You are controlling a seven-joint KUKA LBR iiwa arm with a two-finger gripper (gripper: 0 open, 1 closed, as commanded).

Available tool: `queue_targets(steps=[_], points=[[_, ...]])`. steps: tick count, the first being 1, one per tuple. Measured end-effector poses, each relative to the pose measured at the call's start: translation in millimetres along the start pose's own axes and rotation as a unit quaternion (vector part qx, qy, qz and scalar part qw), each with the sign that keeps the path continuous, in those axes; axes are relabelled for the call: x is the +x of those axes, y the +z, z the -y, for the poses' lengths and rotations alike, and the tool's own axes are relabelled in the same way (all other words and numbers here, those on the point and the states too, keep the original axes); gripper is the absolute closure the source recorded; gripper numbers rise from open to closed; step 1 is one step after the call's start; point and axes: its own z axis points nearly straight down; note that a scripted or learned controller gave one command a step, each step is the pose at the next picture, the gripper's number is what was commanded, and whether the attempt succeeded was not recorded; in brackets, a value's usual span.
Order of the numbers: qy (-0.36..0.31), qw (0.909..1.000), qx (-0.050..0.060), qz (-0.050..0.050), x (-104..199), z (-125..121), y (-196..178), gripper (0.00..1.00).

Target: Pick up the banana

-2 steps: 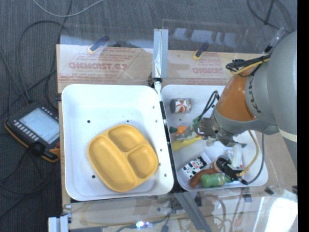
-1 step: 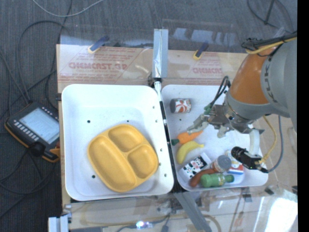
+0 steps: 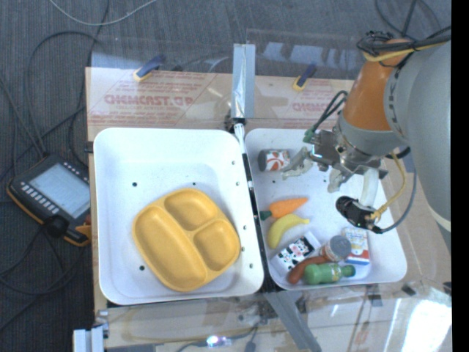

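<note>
Hanging over the back part of the right bin [image 3: 399,266], the gripper [image 3: 320,160] points leftward with its pale fingers [image 3: 297,161] spread a little apart and nothing between them. Just beyond the fingertips, toward the bin's left wall, a small red-and-white can [image 3: 274,160] lies on its side. Below the gripper there is a patch of bare white floor, then a carrot [image 3: 288,207], and touching the carrot's lower side the banana [image 3: 285,228] — short, yellow, lying aslant close to the bin's left wall. Further down from the banana, things crowd the front edge: a black-and-white patterned packet [image 3: 296,252], a reddish sausage-like piece [image 3: 304,268], a green bottle [image 3: 327,273], a grey-capped jar [image 3: 338,248] and a small carton [image 3: 357,246]. A black cylinder [image 3: 352,211] hangs on the arm's cable just right of and below the gripper, above the bin's right half. Well to the left, past the divider between the two rims, the left bin [image 3: 117,152] carries a yellow compartment tray [image 3: 186,238] in its front half — its back half is open floor. Past that bin's left rim, off the bench [image 3: 168,101], a teach pendant [image 3: 51,193] lies on the carpet.
</note>
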Motion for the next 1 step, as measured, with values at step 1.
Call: queue_targets(steps=[1], points=[[0.000, 1.0000, 0.001, 0.003, -0.6, 0.2, -8.4, 1.00]])
